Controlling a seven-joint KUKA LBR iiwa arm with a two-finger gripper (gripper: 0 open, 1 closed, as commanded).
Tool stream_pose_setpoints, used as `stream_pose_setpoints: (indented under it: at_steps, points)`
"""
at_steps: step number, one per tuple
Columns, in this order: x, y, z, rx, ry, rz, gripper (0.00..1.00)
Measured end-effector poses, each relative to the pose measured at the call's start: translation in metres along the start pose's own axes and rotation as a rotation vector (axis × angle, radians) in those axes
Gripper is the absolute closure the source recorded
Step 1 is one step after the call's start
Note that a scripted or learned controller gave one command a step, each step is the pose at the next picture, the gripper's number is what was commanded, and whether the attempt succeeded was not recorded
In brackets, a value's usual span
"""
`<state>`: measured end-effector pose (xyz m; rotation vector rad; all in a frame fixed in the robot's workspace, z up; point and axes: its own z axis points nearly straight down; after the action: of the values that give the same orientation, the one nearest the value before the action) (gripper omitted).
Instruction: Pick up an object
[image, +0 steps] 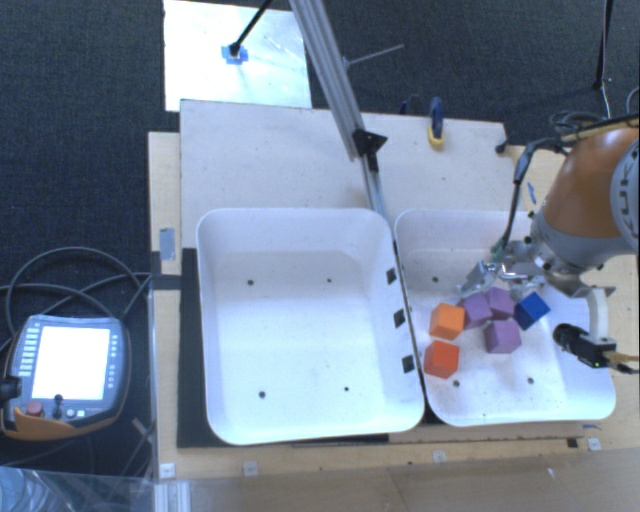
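My gripper (487, 275) hovers beside the purple blocks (492, 305) mid right bin (440, 235) — its grip I cannot tell. They look light, rigid — best pinched across flat opposite faces.

Dark carpet floor (80, 130) spreads out around my bench (280, 150), whose pale speckled top sits on a light wooden board. A bright shiny sheet (235, 55) lies on the floor just beyond the far edge, catching the light. A grey metal pole (335, 85) slants across the bench top. Down on the floor to the side there's a control pendant (65, 375) with a glowing white screen, black cables (70, 275) looping around it.
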<state>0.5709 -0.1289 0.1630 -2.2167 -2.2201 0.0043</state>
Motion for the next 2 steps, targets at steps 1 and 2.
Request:
stream_pose_setpoints:
  at_steps: [1,2]
  points:
    - [-0.0009,0.0082,0.0378,-0.024,-0.006,-0.002,0.0]
    - [-0.0016,0.0091,0.028,-0.028,-0.008,-0.004,1.0]
